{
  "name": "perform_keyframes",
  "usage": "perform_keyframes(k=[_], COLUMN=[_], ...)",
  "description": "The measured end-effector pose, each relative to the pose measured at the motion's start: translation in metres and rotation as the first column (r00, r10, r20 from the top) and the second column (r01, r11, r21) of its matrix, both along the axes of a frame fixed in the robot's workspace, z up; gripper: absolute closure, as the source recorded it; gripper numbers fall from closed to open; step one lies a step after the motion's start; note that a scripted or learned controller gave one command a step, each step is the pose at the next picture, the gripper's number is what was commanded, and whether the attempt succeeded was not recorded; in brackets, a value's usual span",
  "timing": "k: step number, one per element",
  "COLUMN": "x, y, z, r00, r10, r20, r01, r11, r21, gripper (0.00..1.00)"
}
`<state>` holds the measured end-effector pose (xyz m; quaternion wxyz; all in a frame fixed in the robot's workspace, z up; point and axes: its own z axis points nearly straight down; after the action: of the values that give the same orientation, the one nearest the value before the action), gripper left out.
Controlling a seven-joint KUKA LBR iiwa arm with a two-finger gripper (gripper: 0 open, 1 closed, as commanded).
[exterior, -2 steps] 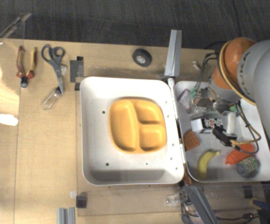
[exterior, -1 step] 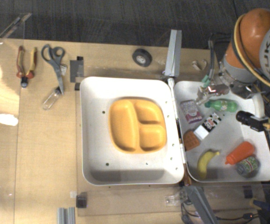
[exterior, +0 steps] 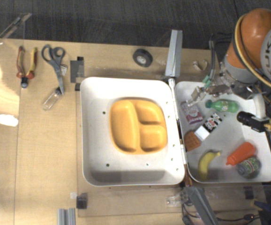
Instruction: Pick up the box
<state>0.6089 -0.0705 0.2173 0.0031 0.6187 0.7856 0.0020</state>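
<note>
A small box [exterior: 213,122] with a black, white and red print lies flat near the middle of the right bin [exterior: 267,175]. A white block [exterior: 202,132] touches its lower left corner. My gripper [exterior: 199,93] hangs over the bin's upper left corner, above and to the left of the box and apart from it. Nothing shows in the gripper. A pale purple packet [exterior: 191,112] lies just below it.
The right bin also holds a green bottle [exterior: 222,106], a brown item [exterior: 191,140], a banana [exterior: 207,162], an orange bottle [exterior: 241,153] and a round can [exterior: 248,167]. In the left bin [exterior: 93,168] sits a yellow divided tray [exterior: 138,124]. Scissors [exterior: 56,64], pliers [exterior: 25,64] and a tape roll [exterior: 143,57] lie on the bench.
</note>
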Motion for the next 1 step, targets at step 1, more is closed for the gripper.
perform_keyframes(k=[1], x=[0.0002], y=[-0.0200], z=[-0.1238], r00=[0.999], r10=[-0.041], r20=[-0.002], r01=[0.041], r11=[0.999], r21=[0.000], gripper=[0.00])
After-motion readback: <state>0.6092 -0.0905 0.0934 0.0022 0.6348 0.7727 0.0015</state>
